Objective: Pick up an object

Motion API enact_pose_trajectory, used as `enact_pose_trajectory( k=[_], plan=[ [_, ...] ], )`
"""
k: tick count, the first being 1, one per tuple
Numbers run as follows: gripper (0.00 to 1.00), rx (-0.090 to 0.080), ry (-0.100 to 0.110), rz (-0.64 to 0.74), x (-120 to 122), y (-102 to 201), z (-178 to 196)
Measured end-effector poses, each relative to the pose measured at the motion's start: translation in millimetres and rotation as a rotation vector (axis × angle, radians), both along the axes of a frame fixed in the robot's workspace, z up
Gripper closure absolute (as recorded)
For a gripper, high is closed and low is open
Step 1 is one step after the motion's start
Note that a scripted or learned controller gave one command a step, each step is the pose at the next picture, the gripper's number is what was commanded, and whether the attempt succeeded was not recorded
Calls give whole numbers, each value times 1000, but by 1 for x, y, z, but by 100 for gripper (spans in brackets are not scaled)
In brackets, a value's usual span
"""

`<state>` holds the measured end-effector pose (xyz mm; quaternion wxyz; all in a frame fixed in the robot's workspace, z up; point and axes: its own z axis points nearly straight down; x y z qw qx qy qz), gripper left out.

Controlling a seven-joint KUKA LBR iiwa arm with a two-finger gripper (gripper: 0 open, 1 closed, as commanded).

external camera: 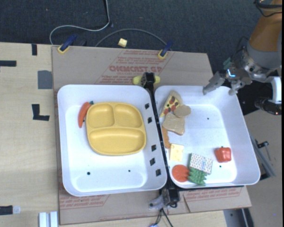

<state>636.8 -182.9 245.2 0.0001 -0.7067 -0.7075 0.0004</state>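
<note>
My gripper hangs above the far right corner of the right bin, its two fingers spread open with nothing between them. In that bin lie a pizza slice, a round cookie, a slice of bread, a yellow cheese square, a red tomato, a green leafy piece, a speckled white block and a red pepper. All of these lie well below and left of the gripper.
The left bin holds a yellow divided plate and an orange carrot at its left. A black divider runs between the bins. Cables and clamps sit behind on the cardboard.
</note>
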Motion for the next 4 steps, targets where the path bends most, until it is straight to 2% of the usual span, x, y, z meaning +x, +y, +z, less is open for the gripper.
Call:
enact_pose_trajectory(
  k=[1, 2, 3, 4],
  plan=[
    [0, 3, 7, 5, 20, 60, -79],
    [0, -1, 1, 2, 31, 76, -166],
    [0, -1, 0, 0, 31, 72, -161],
    [100, 1, 19, -1, 28, 71, -150]
  ],
)
